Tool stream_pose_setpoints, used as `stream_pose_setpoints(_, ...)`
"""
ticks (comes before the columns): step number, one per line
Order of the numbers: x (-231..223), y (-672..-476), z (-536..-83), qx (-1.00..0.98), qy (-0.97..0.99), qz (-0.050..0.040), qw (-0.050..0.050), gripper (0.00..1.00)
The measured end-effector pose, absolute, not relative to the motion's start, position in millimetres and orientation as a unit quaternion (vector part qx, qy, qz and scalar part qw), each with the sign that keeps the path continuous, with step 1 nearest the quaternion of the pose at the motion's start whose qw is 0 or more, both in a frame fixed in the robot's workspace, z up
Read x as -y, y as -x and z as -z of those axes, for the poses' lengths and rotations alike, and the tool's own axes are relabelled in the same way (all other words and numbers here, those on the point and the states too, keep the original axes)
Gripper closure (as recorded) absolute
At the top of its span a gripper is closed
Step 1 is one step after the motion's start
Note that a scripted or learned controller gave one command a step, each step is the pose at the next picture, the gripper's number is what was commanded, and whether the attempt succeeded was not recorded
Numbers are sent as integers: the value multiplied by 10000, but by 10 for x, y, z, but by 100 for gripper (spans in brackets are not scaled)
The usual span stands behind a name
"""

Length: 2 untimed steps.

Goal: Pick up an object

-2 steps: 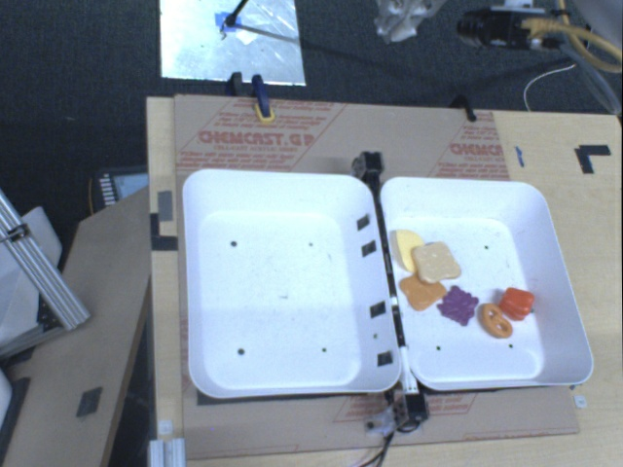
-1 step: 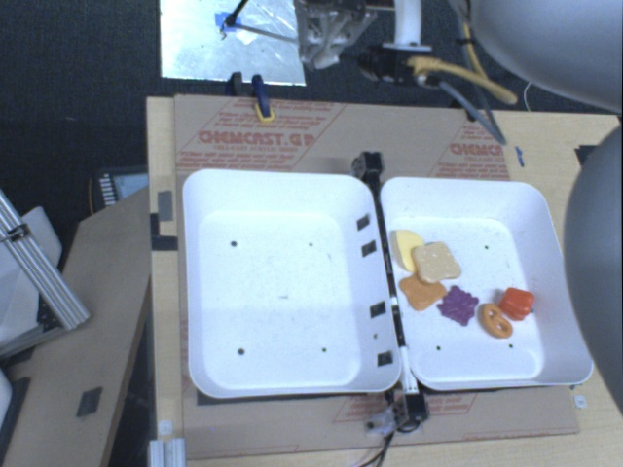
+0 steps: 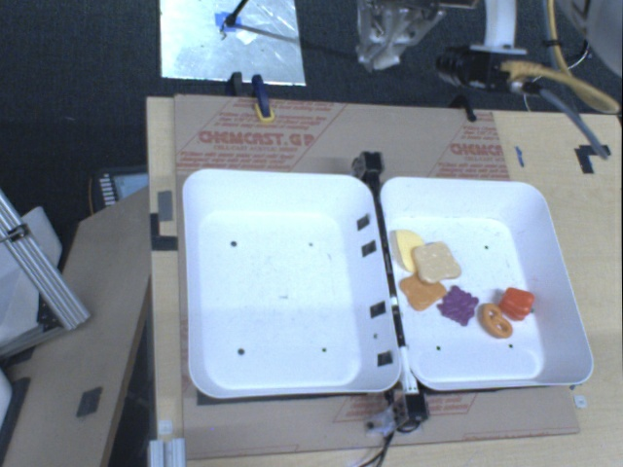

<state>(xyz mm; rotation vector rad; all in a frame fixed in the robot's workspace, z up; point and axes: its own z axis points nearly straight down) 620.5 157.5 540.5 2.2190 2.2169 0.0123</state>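
Observation:
Several small toy food pieces lie in the right bin [image 3: 555, 251], toward its left and middle. They are a yellow piece [image 3: 405, 246], a tan toast-like piece [image 3: 436, 261], an orange piece [image 3: 421, 293], a purple piece [image 3: 458, 305], an orange pretzel shape [image 3: 495, 322] and a red-orange piece [image 3: 518, 302]. My gripper [image 3: 385, 47] hangs high at the top of the view, beyond the far edge of the bench, well away from the bins. It looks blurred and nothing shows in it.
The left bin [image 3: 195, 261] sits beside the right one, joined by a black hinge strip [image 3: 380, 261]. Both rest on a cardboard sheet [image 3: 292, 134]. A shiny square plate [image 3: 234, 27] lies at the back left. Cables [image 3: 526, 71] run at the back right.

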Motion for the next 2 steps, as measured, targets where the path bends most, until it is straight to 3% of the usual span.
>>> stream_pose_setpoints(1,-2388,-6304,-3796,-7105,-7037,62,-47,100)
stream_pose_setpoints(2,-1222,-5720,-5004,-7043,-7099,-62,52,100)
